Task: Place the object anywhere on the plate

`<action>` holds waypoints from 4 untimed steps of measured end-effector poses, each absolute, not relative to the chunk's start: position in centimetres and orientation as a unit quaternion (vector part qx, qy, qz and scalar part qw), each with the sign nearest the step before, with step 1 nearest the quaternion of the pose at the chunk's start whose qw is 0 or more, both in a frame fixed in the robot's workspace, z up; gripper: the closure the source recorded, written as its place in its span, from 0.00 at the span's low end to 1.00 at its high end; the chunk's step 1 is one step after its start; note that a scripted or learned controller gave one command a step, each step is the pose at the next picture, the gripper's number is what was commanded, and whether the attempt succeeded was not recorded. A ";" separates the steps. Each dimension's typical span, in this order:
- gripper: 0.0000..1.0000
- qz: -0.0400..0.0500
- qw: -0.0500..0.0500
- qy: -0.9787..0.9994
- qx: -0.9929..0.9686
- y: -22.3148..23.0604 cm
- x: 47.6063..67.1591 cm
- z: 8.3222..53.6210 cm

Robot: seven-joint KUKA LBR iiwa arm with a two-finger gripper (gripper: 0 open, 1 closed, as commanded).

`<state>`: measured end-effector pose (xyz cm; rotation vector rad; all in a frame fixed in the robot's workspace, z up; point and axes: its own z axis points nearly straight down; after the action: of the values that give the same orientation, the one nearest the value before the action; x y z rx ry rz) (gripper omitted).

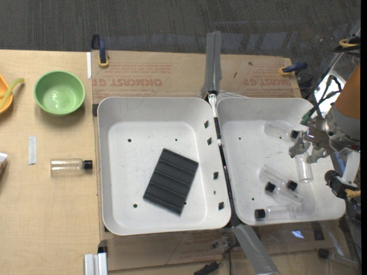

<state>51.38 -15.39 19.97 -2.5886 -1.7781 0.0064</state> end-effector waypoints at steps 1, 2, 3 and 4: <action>1.00 0.002 0.000 -0.665 -0.747 -10.6 58.1 19.5; 1.00 0.001 0.000 -0.731 -0.683 -7.0 65.9 19.1; 1.00 0.000 -0.001 -0.784 -0.621 2.5 65.9 22.4; 0.00 0.001 -0.001 -0.784 -0.621 2.5 65.9 22.4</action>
<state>65.90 2.48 22.38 -1.9512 -2.4645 0.0020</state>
